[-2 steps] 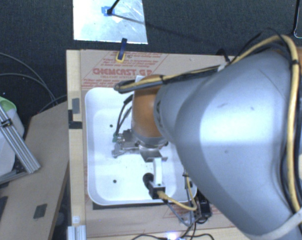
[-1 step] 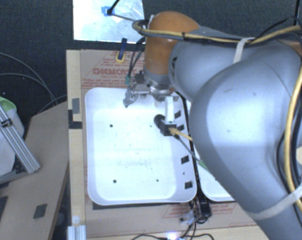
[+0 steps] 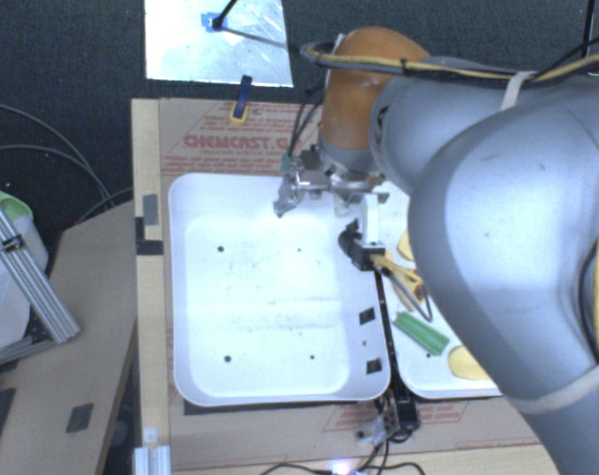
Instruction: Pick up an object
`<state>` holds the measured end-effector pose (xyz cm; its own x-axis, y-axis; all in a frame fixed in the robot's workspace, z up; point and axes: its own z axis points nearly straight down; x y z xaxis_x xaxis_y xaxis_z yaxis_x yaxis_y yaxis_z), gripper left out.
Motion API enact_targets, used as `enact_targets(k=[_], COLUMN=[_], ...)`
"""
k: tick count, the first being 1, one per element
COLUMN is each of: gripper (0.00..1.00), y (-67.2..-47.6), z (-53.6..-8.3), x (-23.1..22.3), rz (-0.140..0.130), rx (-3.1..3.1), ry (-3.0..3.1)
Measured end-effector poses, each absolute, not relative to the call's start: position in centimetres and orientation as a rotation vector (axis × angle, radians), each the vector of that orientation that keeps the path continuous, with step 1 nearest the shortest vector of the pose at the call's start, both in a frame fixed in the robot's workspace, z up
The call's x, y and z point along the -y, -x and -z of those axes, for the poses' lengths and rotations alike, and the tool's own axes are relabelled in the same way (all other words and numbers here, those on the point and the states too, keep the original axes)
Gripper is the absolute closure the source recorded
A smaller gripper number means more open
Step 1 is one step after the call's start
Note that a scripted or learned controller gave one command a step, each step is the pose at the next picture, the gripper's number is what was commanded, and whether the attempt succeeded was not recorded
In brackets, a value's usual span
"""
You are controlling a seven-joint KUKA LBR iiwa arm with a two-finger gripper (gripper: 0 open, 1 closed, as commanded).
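Nothing is picked up yet, as far as I can judge. My gripper (image 3: 291, 194) hangs low over the left bin (image 3: 180, 295), close to its rim at 12 o'clock, and I see nothing held in it. Whether my grip is spread or closed I cannot tell from this slant; my own wrist covers too much.

The bin floor under me is bare white with a few small dark specks, so there is little here to take. The likely things lie in the right bin (image 3: 433, 384), at about 4 o'clock from me: a green cylinder (image 3: 423, 332) lying on its side, and just beyond it at 5 o'clock a yellow piece (image 3: 467, 362), partly hidden by my arm. So the whole job seems left: travel across, come down, close, lift.

Both bins sit side by side on a cardboard sheet (image 3: 230, 139) with red print. At its 12 o'clock edge lies a small blue and yellow tool (image 3: 242, 99), and past that a silvery sheet (image 3: 215, 28) on dark flooring. A metal frame (image 3: 27, 280) stands at 9 o'clock, well apart.
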<state>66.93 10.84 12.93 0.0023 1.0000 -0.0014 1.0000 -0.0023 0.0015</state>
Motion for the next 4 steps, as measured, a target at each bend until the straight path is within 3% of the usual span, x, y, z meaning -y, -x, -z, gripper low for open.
enact_targets(k=[1,2,3,4], gripper=[0.00,0.00,0.00,0.00], y=[-66.7,-66.9,-66.9,-66.9], z=[-8.3,-8.6,-8.5,-8.6], x=[-19.4,-23.8,-19.8,-23.7], rz=[-0.004,-0.008,0.000,-0.006], rx=[-2.234,-2.230,-2.219,-2.228], ry=[-2.212,-2.213,-2.222,-2.214])
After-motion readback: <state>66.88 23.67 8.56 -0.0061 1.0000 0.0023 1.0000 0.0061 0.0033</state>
